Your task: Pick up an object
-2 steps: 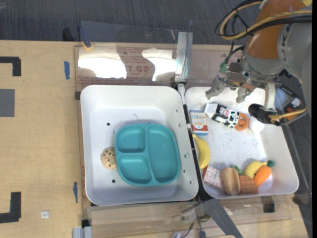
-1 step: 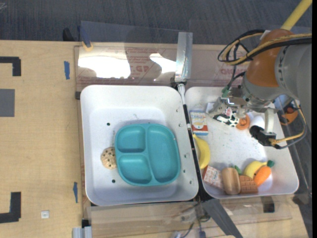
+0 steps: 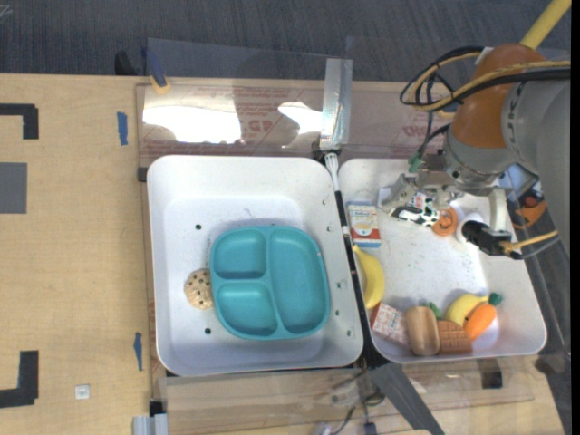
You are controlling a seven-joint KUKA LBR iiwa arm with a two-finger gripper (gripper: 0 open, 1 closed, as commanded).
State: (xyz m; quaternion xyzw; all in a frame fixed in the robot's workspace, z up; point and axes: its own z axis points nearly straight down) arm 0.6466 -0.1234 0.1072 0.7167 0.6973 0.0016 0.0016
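My gripper (image 3: 415, 203) hangs low over the far part of the right bin (image 3: 526, 333), below the grey arm with its orange band (image 3: 485, 116). A small orange toy (image 3: 444, 223) lies just to its right. A small milk carton (image 3: 364, 223) stands to its left by the bin's left wall. Nearer the front lie a yellow banana (image 3: 370, 277), a pink packet (image 3: 387, 321), a brown bread roll (image 3: 422, 329), a waffle piece (image 3: 454, 339), a lemon (image 3: 463, 308) and an orange carrot (image 3: 483, 318).
The left bin (image 3: 172, 198) holds a teal divided plate (image 3: 269, 281) with a cookie (image 3: 198, 288) against its left edge. A clear panel (image 3: 236, 107) stands behind the bins. A black cable end (image 3: 485, 236) hangs to the right of the gripper.
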